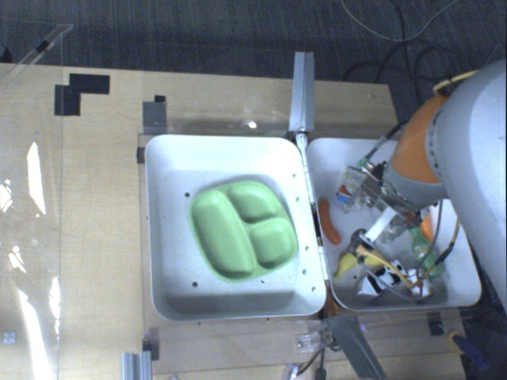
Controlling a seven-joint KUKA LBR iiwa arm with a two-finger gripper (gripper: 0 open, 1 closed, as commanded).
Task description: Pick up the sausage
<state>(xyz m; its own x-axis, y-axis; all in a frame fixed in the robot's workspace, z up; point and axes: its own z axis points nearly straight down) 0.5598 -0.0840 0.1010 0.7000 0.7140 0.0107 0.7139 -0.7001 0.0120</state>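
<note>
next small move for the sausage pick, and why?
Probably shift the gripper toward the view's left and slightly toward its bottom edge, to sit above the sausage. The sausage lies along the left wall of the right-hand bin, clear of the clutter, and the gripper is off to its right rather than over it.

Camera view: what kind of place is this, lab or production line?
Probably a robotics lab bin-picking cell: side-by-side shallow white plastic bins on a pale wooden bench, a grey robot arm with an orange band, and loose black cables on dark carpet.
</note>
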